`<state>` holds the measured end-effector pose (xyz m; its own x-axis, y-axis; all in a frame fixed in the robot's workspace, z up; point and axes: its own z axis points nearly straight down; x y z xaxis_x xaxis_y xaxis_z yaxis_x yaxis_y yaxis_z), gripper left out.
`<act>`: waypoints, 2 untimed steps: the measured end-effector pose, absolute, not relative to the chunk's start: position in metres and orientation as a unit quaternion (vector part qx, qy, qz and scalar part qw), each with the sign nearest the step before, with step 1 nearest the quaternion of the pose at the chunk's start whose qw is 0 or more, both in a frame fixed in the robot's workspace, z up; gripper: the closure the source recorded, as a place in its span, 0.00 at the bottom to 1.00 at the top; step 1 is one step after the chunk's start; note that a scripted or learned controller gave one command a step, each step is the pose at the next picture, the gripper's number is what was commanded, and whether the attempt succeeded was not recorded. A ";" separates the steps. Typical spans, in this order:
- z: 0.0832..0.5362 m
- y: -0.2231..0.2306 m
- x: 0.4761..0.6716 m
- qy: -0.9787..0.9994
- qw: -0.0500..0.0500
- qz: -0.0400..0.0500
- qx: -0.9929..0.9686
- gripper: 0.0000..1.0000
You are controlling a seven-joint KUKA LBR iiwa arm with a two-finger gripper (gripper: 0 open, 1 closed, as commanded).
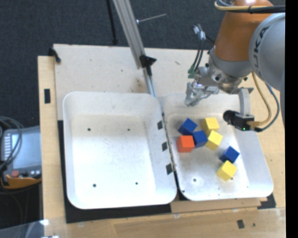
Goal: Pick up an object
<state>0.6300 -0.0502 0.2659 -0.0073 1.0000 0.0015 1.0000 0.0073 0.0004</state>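
Note:
Several small cubes lie in the right bin (253,182). An orange cube (186,143) sits at the left of the cluster, touching a blue cube (199,138). Another blue cube (187,126) lies just behind them. Two yellow cubes (212,131) sit to the right of those. Further right, a blue cube (230,154) rests beside a yellow cube (226,170). My gripper (192,99) hangs over the bin's far left corner, behind the cluster and above it, with nothing seen between its fingers.
The left bin (69,133) stands beside the right one, joined along a black-clipped divider (165,145). A slanted metal pole (131,33) rises behind the bins. A black camera unit (237,118) sticks out from the wrist. A pendant (20,157) lies off the bench's left.

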 end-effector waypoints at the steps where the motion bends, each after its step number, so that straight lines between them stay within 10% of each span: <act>1: 0.268 -0.001 0.622 -0.710 0.001 0.000 -0.704 1.00; 2: 0.268 0.053 0.619 -0.710 0.001 0.000 -0.704 1.00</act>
